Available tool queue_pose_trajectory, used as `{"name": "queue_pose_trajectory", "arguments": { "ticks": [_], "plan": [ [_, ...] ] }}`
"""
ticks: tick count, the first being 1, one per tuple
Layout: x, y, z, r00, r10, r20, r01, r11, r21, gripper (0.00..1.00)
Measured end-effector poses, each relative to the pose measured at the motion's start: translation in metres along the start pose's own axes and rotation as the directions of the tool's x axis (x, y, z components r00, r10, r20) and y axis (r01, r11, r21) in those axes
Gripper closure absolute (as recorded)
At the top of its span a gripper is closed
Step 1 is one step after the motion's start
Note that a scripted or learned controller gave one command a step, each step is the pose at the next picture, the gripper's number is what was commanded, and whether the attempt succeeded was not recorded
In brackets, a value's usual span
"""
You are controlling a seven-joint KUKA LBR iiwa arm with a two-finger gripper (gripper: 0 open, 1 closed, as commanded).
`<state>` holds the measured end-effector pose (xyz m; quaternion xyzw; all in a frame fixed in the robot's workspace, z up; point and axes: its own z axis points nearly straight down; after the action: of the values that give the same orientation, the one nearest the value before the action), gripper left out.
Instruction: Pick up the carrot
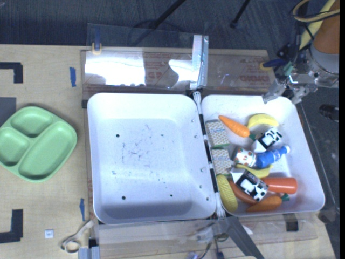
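- Carrot (234, 125), orange and tapered, lies on its side in the right bin (310, 161), near that bin's upper left part, its thin tip pointing toward the divider between the two bins.
- Just right of the carrot sits a yellow banana-like toy (262, 120), touching or nearly touching its thick end.
- Below these lies a cluster of toys: a black-and-white cow-patterned piece (268, 140), a blue bottle-shaped toy (272, 156), a small white figure with red marks (244, 157), and a second cow-patterned piece (251, 186).
- Along the lower part of the right bin rest an ear of yellow corn (226, 193), a red-orange sausage-like toy (280, 185) and another orange piece (264, 203) beneath it.
- Gripper (283, 90) hangs above the upper right corner of the right bin, well apart from the carrot; nothing shows between its fingers, and whether they stand wide or narrow I cannot tell.
- Left bin (143, 155) lies beside the right one, sharing the middle edge.
- On the wooden counter (38, 58), far left, sits a green divided plate (35, 143) with three compartments.
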<state>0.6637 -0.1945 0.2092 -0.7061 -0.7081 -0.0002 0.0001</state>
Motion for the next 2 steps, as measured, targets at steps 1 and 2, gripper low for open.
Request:
{"name": "queue_pose_trajectory", "arguments": {
  "ticks": [1,2],
  "plan": [
    [0.001,0.001,-0.011,1.0,-0.003,0.002,0.003,1.0,-0.002,1.0],
    [0.078,0.001,0.001,0.997,-0.081,0.0,0.081,0.997,0.001,1.0]
  ]
}}
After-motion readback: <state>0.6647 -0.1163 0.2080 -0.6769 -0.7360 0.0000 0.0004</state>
